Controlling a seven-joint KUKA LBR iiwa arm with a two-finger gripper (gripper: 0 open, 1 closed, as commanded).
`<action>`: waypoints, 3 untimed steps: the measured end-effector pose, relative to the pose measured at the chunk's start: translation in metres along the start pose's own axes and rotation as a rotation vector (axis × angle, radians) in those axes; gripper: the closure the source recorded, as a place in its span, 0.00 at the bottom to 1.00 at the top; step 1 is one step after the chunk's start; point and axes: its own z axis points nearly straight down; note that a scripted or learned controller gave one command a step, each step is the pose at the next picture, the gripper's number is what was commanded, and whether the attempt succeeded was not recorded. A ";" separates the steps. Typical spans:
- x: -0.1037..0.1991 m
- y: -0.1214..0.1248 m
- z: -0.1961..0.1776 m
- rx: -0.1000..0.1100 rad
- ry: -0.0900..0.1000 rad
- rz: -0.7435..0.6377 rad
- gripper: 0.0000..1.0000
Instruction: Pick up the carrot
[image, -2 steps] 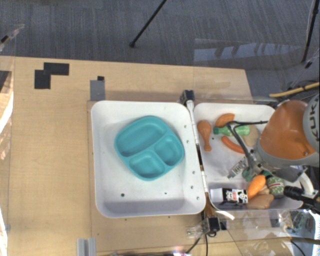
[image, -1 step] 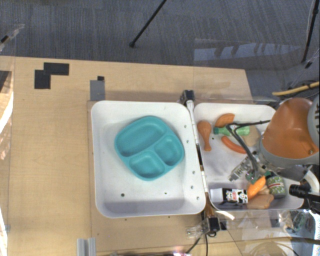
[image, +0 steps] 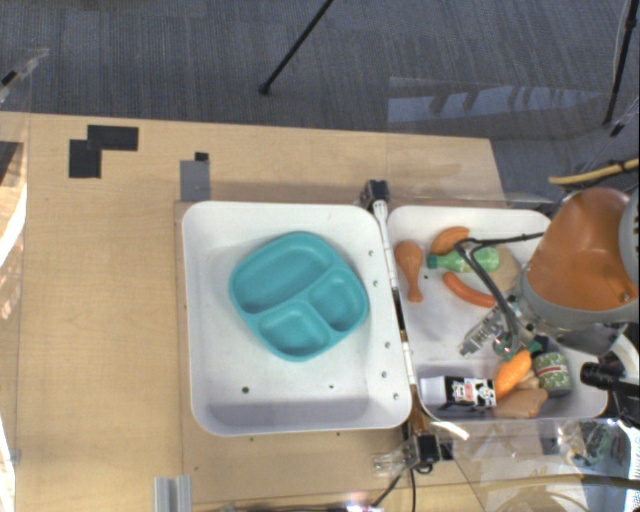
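Near the front edge of the right bin (image: 430, 330), gripper (image: 487, 333) just beside the carrot (image: 513, 372), jaw state unclear.

Two white bins (image: 215, 400), one teal plate (image: 298, 294), one carrot (image: 513, 371).

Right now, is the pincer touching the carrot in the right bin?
Cannot tell. In the camera view the pincer sits just above-left of the carrot, and their outlines meet, but the slanted look hides any contact or gap.
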 end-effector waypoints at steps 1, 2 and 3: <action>0.000 0.000 0.000 0.001 0.001 0.001 0.00; -0.066 -0.015 0.002 0.011 0.004 -0.050 0.00; -0.021 -0.020 0.044 0.000 -0.007 -0.215 0.00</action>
